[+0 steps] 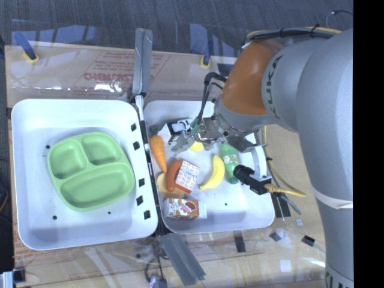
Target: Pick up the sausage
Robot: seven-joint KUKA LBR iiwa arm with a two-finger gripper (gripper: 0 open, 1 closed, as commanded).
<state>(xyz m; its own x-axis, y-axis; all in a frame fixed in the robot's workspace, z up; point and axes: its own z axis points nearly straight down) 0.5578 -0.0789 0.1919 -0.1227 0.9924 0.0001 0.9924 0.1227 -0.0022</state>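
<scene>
"KUKA" on the arm [282,89]

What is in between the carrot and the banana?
In the camera view, between the carrot and the banana lie the reddish-brown sausage and a small printed box leaning on it.

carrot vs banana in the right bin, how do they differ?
The carrot is orange; the banana is yellow. The carrot is straight and tapered, the banana curved. The carrot lies by the bin's left wall, the banana nearer the middle, beside a green bottle. Both lie flat in the right bin.
</scene>
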